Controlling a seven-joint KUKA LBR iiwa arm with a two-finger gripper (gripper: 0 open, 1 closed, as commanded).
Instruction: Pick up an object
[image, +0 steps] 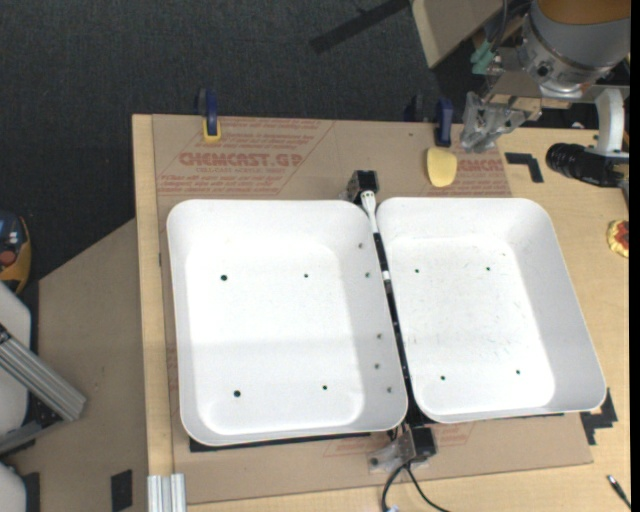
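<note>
A small pale yellow object (441, 166) lies on the brown board just beyond the far edge of the right white bin (560, 300). My gripper (482, 132) hangs at the top right of the camera view, a little to the right of and behind the yellow object. Nothing shows between its fingers. The left white bin (190, 300) sits beside the right one, with a black joint strip between them.
Blue clamps (208, 103) (443, 120) hold the board's far edge. A small red and yellow thing (620, 237) lies on the bench at the right edge. Cables and a connector (405, 450) sit at the bins' near edge.
</note>
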